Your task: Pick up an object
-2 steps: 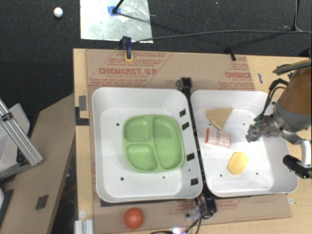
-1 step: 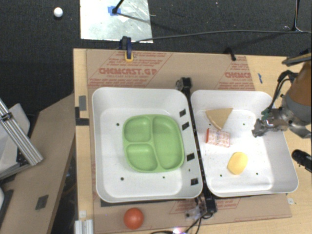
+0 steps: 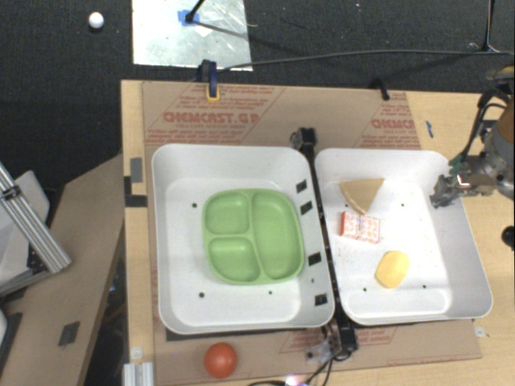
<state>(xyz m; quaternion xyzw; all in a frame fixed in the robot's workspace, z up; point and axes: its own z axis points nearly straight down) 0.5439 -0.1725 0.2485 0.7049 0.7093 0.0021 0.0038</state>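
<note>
The yellow object (image 3: 392, 268) is lying in the right bin (image 3: 463, 240), down-left of the gripper (image 3: 445, 193), which is hovering over the bin's right rim, its state impossible to tell.

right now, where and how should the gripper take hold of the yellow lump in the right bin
Grip the yellow lump across its narrower middle, coming straight down from above. It lies low and rounded on the right bin's floor, apart from the red-and-white packet, so there looks to be room on either side for the fingers.

High slanted view over both bins (image 3: 241, 163)
</note>
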